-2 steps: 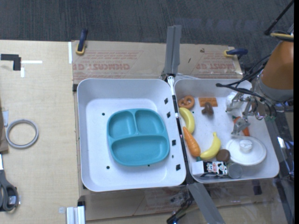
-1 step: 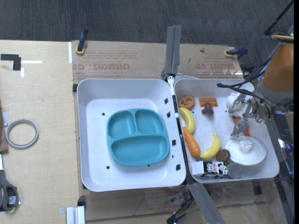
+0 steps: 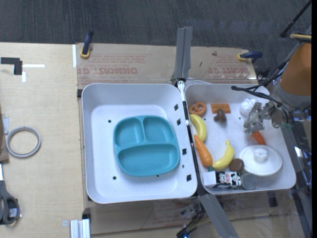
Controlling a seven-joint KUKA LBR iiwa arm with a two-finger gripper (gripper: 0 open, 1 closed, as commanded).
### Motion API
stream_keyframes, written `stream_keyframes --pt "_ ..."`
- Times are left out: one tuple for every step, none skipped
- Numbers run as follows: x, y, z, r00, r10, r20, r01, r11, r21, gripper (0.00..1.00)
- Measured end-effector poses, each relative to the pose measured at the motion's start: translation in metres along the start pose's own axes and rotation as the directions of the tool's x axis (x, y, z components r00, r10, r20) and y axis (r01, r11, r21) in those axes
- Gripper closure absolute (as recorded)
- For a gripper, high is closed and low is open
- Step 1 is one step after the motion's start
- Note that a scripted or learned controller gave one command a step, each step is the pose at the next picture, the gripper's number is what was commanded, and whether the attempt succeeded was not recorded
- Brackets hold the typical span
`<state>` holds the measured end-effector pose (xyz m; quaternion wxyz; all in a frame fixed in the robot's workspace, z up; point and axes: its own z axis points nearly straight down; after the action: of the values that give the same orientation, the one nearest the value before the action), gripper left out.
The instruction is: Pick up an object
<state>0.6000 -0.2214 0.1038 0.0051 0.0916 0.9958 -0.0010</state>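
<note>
My desk is pale wood, with dark carpet beyond its far edge. My pincer hangs over the right shallow white bin, near its right wall; whether it is clenched or released I cannot tell. Touching its tips is a small orange-red carrot piece, long axis slanting down-right. Left of my pincer lies a yellow banana, with another carrot near the bins' divider. Farther left sits a teal divided plastic plate.

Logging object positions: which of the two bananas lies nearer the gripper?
The lower banana, curved beside the white lidded bowl; the other hugs the divider, farther from the gripper.
</note>
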Motion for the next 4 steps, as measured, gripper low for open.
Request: stream_keyframes --pt "0.000 0.000 0.000 1.000 0.000 0.000 0.000 1.000 0.000 0.00" --pt "0.005 -0.001 0.011 0.984 0.176 -0.007 -0.176 0.984 0.000 0.00" --pt "-0.002 0.000 0.012 0.979 0.204 -0.011 -0.204 0.979 0.001 0.00" --pt "-0.005 0.001 0.001 0.979 0.201 -0.004 -0.201 0.979 0.001 1.00"
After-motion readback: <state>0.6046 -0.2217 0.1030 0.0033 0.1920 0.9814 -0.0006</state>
